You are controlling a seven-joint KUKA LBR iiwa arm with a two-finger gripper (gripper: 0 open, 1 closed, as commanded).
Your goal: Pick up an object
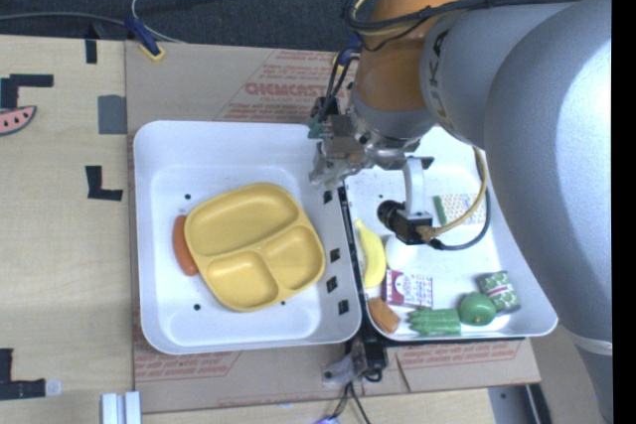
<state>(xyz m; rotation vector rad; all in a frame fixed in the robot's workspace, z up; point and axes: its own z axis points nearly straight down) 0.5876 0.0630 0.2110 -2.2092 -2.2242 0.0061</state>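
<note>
Camera view: gripper poised over left rim of right bin, far end; open-or-closed unreadable, nothing seen held. You may judge it staged for descent: banana hugs same rim, nearest pick.

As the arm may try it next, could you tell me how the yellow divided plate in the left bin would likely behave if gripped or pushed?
The yellow divided plate looks like rigid moulded plastic, so it is probably stiff and light. It lies flat and wide, so it should slide rather than roll. Its smooth raised rim may slip in a pinch grasp.
</note>
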